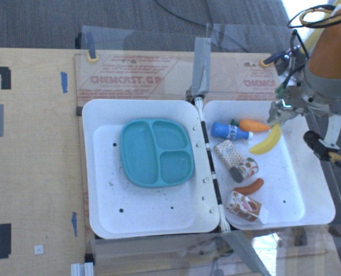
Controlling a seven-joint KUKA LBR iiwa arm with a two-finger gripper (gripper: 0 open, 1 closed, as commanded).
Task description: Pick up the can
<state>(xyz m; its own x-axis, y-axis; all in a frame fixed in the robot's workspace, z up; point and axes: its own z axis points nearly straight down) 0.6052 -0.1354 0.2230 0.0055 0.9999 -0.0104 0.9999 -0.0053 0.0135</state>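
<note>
The can, a patterned cylinder with a dark end, lies on its side in the middle-left part of the right bin. My gripper hangs over the far right part of that bin, just above the top end of a yellow banana. It is well to the right of and behind the can and does not touch it. Nothing shows in its grasp.
Around the can lie a blue bottle, an orange carrot, a reddish sausage and a small printed carton. The left bin holds a teal divided plate. A divider rim runs between the bins.
</note>
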